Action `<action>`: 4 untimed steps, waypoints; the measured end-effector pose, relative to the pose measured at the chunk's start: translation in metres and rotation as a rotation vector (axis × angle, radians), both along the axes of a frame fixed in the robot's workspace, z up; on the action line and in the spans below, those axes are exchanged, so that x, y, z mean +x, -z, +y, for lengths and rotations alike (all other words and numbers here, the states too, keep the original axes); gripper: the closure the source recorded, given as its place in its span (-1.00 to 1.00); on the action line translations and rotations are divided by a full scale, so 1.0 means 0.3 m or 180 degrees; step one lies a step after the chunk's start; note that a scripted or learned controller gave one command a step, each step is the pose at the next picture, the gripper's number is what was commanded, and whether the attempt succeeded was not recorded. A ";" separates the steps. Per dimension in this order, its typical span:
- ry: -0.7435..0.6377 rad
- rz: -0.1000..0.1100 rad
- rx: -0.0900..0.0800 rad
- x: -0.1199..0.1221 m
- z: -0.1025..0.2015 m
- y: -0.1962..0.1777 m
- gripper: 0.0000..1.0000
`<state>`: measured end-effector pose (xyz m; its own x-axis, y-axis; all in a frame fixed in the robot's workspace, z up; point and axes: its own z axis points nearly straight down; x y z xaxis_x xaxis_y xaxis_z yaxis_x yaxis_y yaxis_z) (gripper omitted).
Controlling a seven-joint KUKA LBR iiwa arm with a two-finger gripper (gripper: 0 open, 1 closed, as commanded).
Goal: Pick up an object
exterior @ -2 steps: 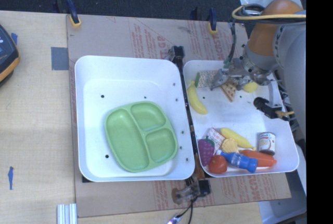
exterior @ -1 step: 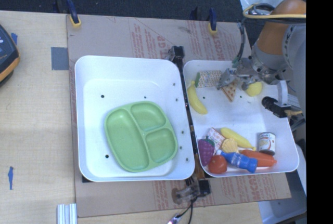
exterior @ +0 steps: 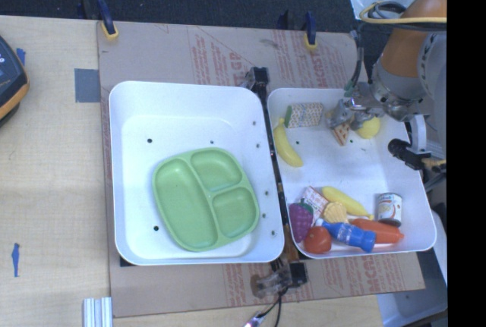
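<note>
Now my end effector [exterior: 348,119] sits low in the right bin [exterior: 425,200], beside a yellow lemon [exterior: 369,127] and a cracker-like toy [exterior: 341,135]; its grip I cannot tell.

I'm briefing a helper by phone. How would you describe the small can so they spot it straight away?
Look in the right bin, the one crowded with toy food. Along its near right side stands the can, upright just above the carrot. It is the only cylinder there, with a white label and a metal top.
</note>
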<state>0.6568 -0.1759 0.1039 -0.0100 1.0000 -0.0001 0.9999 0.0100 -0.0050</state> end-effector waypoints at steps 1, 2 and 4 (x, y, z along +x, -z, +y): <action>0.0013 -0.0021 0.0003 0.002 0.234 -0.177 1.00; 0.0026 -0.0003 -0.0002 -0.106 0.057 -0.162 1.00; 0.0016 -0.0015 0.0002 -0.067 0.097 -0.385 1.00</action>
<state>0.6367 -0.1467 0.2195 -0.0049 1.0000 0.0005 1.0000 0.0049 -0.0004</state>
